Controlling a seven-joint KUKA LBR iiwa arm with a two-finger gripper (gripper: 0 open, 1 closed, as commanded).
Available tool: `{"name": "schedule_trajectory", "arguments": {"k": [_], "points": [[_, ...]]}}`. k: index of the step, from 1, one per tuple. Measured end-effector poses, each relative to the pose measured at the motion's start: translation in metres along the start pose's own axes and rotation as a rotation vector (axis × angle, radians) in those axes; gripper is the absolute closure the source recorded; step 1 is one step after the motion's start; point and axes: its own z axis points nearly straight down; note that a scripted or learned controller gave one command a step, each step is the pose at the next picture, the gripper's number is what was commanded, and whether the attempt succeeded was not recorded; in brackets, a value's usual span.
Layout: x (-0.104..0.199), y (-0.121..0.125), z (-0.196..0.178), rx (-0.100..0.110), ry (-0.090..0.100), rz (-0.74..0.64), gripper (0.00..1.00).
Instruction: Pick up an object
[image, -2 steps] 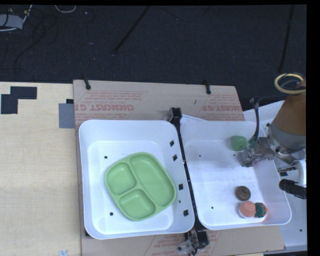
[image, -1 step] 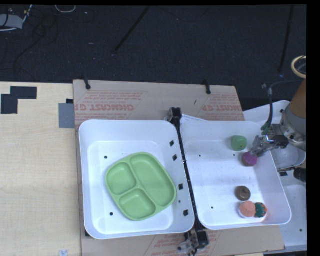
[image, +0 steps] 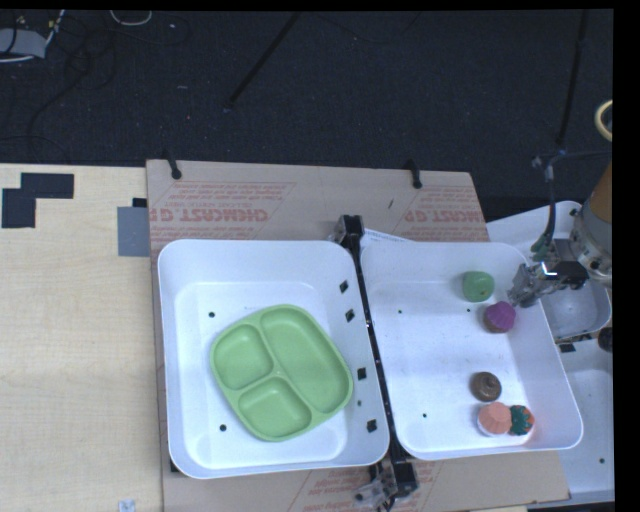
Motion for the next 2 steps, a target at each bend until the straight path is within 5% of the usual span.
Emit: {"name": "schedule_trajectory", "arguments": {"k": [2], "points": [[0.107,-0.002,0.007,0.004,0.003,-0.002,1.00]]}}
